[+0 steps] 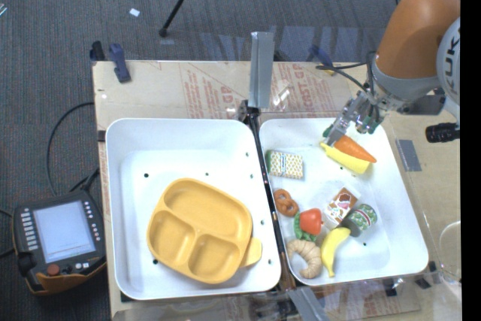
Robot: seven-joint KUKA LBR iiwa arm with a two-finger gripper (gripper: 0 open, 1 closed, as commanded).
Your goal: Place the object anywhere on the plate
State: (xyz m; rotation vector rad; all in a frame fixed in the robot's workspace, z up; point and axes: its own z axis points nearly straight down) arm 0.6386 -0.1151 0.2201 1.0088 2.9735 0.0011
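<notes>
A yellow plate (199, 229) with three compartments lies in the left bin (124, 162). My gripper (353, 124) hangs over the far side of the right bin (406, 222), fingers open and nothing between them. Just below and in front of it an orange carrot (355, 149) rests against a yellow piece (352, 162). Other toy foods lie nearer in the same bin: a checked green packet (285, 164), a pretzel (285, 201), a red tomato (310, 221), a small carton (342, 204), a green can (362, 218), a banana (334, 248) and a croissant (306, 255).
A grey upright post (261, 75) stands at the back where the two bins meet. A teach pendant (58, 240) lies on the floor at the left. The ridge between the bins (263, 169) runs between the plate and the toy foods.
</notes>
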